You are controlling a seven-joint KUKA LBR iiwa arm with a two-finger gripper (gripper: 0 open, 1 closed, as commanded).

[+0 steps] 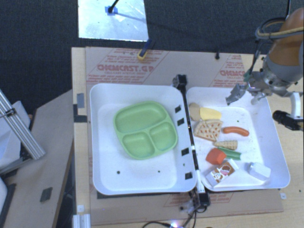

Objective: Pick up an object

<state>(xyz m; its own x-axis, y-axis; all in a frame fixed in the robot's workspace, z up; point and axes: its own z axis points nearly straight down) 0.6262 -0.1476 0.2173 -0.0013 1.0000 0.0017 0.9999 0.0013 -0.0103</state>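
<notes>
A green divided plate (pixel 145 129) lies in the left bin (pixel 102 127). Right of it sit a waffle (pixel 208 130), sausage (pixel 235 131) and milk carton (pixel 257 170); above these the end effector (pixel 246 95) hangs released, grasping nothing

The grey arm (pixel 285 56) enters from the right edge, its orange band uppermost near the corner and the wrist angled down and to the left. The gripper (pixel 244 95) points downward, its two fingers spread apart with nothing between them.
</notes>
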